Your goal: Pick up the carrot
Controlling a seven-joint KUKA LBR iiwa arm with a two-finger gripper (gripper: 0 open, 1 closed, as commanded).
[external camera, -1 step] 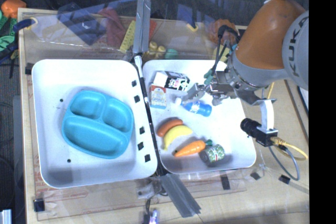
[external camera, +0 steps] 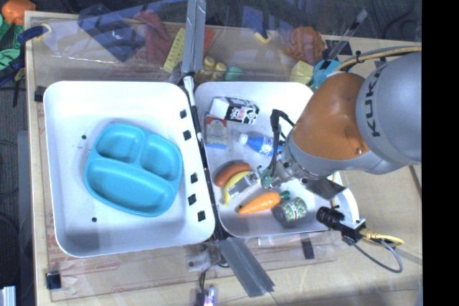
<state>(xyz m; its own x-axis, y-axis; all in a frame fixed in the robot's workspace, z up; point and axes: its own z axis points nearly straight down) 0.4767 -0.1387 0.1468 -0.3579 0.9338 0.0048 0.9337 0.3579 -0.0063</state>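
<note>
The gripper (external camera: 271,180), its grasp state indeterminable, hangs just above the carrot (external camera: 259,203), evidently positioned for pickup.

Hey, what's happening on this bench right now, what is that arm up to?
The grey arm with the orange band reaches from the right over the right-hand white bin, which holds a jumble of small items. Its end effector sits low among them, just above the orange carrot, which lies on the bin floor near the front edge beside a green can. The carrot does not look lifted. The left white bin holds a blue divided tray.
</note>
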